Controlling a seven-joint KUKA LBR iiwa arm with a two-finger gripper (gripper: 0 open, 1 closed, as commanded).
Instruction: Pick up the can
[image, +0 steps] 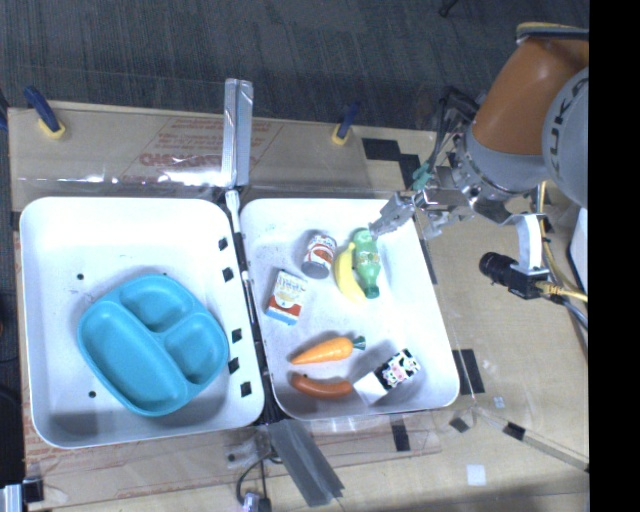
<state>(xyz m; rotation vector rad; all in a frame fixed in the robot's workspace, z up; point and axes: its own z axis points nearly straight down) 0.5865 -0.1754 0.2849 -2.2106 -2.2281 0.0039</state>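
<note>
2 shallow white bins sit side by side on the bench: the left bin (40, 300) and the right bin (425, 330). 1 light blue plastic plate with 3 compartments (152, 343) lies in the left bin, toward its lower part.

The right bin holds 7 things. 1 small metal can with a red and white label (318, 253) lies on its side in the upper middle of that bin. Just right of it lie 1 yellow banana (347, 275) and 1 green plastic bottle (366, 263), touching each other, the bottle on the right. Below and left of the can lies 1 small white carton with orange print (286, 297). Lower down lie 1 orange carrot with a green top (324, 350) and, just beneath it, 1 reddish-brown sausage (321, 385). 1 small white box with black cow patches (390, 376) lies at the sausage's right end.

1 grey arm with an orange band (525, 100) reaches in from the right. Its jaws (385, 222) hang over the bin's upper right part, just above the bottle's cap, apart from the can; whether they are apart or together I cannot tell.
</note>
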